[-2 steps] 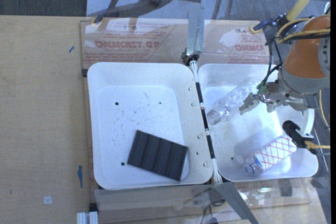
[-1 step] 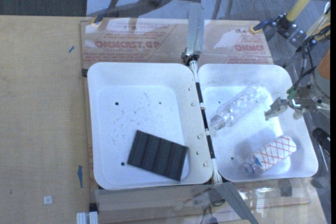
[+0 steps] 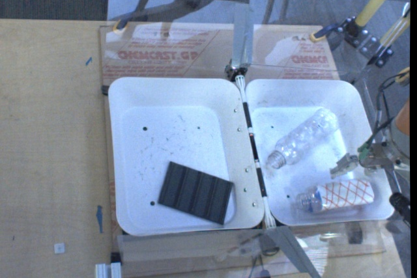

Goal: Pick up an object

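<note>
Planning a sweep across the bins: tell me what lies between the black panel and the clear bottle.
In the camera view, bare white floor of both bins and the bins' meeting rims lie between the panel and bottle.

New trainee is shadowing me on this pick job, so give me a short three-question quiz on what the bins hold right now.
1. True or false: the dark ribbed panel lies in the right bin.
2. Which bin holds the clear plastic bottle: A left, B right?
3. Fill in: the hand hovers just above the bottle with the orange ____ label.

Key: 1 false, it lies in the left bin; 2 B; 3 checked.
</note>
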Tool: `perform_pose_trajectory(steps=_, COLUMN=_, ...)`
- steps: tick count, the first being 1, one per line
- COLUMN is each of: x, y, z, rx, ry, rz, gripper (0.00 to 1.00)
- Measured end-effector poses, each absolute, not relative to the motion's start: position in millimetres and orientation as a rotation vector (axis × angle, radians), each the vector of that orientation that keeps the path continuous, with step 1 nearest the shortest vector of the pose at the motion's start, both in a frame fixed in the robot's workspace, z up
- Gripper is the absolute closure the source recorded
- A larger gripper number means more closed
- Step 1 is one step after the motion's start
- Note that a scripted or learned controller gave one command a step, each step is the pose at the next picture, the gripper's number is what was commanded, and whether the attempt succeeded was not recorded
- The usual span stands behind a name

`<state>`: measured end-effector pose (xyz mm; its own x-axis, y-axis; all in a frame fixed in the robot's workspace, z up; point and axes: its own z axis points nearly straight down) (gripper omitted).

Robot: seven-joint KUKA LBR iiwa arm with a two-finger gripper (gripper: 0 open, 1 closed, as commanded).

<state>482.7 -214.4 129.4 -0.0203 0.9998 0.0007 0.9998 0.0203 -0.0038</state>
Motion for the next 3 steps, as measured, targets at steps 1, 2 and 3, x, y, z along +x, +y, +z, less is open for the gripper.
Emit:
perform_pose_trajectory(steps=1, x=479.8, y=-224.0, z=148.8, rx=-2.429, ry=-1.992, rz=0.002, gripper=0.00)
perform_pose_trajectory(steps=2, x=535.8, y=-157.9, z=138.5, rx=-2.479, ry=-1.928, rz=0.004, gripper=0.00)
perform_pose_trajectory(steps=3, x=551.2, y=-187.7, z=200.7, rx=-2.481, ry=-1.925, rz=0.006, gripper=0.00)
